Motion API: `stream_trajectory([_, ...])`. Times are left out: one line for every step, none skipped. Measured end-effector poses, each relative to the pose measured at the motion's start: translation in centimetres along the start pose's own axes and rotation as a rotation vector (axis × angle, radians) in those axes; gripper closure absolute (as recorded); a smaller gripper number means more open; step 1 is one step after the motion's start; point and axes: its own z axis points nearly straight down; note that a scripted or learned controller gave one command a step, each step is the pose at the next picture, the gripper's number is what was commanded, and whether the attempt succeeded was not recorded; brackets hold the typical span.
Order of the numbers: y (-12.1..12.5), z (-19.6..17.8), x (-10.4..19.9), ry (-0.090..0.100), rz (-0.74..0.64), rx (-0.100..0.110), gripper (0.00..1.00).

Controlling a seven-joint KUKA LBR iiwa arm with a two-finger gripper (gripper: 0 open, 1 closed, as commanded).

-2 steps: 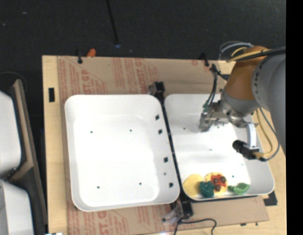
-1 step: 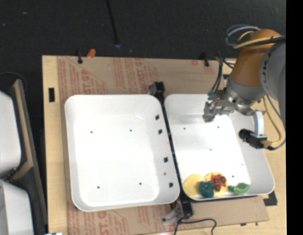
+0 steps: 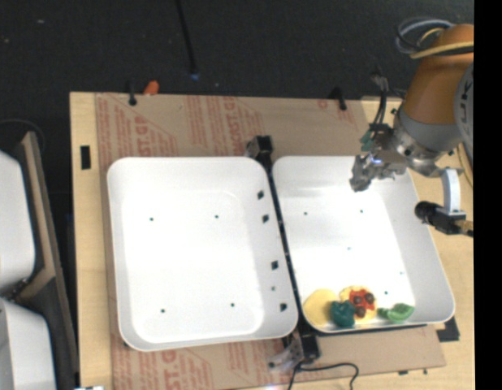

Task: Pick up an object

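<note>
The gripper [image 3: 363, 177] hovered over the far edge of the right bin [image 3: 348, 234]; its finger state could not be determined. 4 small objects [image 3: 358, 305] lay clustered at that bin's near edge, well apart from the gripper.

A pale wooden bench [image 3: 88, 242] stands on a dark floor [image 3: 235, 31], evenly lit.

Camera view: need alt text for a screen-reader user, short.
A grey and orange robot arm's end effector hangs over the far end of the right white bin, holding nothing that can be seen. A cluster of small toys, yellow, teal, red and green, lies at that bin's near edge beside the left white bin.
</note>
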Motion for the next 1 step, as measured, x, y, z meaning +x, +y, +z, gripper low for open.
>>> stream_trajectory([0.05,-1.93,-0.08,0.001,0.000,0.003,1.00])
